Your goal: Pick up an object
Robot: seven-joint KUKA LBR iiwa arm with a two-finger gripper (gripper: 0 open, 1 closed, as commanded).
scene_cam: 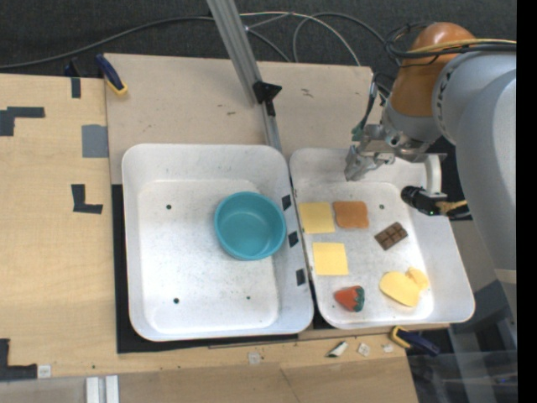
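— Hovering over the right bin's [445, 250] far edge, the gripper [362, 164] is carrying nothing; whether its fingers are parted, I cannot tell.

— And the orange-brown toast slice [351, 215] is lying flat just below it, beside a yellow square [317, 217]

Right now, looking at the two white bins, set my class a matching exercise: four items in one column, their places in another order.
Items:
1. teal bowl
2. chocolate piece
3. strawberry
4. pincer

Places:
A. right bin, near front edge
B. left bin
C. above right bin's far end
D. right bin, right of the toast-brown slice

Pairs: 1-B, 2-D, 3-A, 4-C
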